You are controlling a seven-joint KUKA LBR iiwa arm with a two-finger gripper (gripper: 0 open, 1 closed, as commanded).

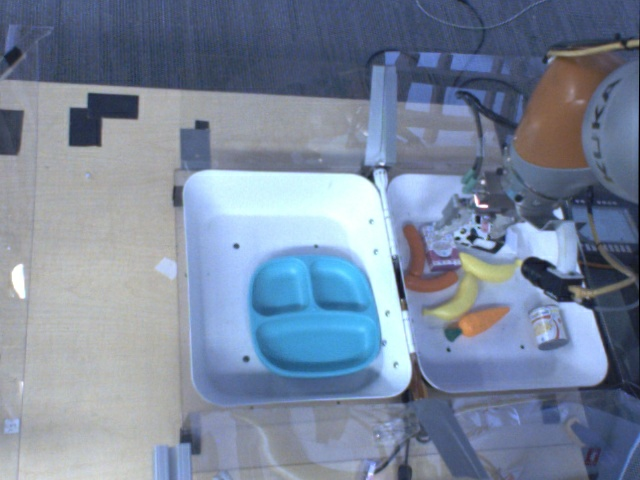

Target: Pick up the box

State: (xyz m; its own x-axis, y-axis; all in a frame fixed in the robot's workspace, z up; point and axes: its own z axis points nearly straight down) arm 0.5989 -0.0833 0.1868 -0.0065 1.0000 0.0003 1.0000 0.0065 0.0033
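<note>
Your arm (575, 108) reaches in from the right and hangs over the far part of the right bin (590, 368). The claw (478, 208) sits low above the clutter there, just beside the box (440, 248), a small packet with a reddish side lying toward the left wall of that bin. The claw's parts are too tangled with the clutter below for the view to settle the matter, so you cannot tell whether it is released or clenched, and nothing is plainly seen held.

Around the box you have a sausage (420, 268) curving along its left and near sides, a banana (470, 283) touching on the near right, a carrot (480, 320) nearer still, and a small can (546, 326) well to the right. The left bin (210, 268) carries a blue divided plate (315, 313).

Judgement: the box rests in the bin, unlifted. The approach looks largely made; the grasp and the lift are left to do.
</note>
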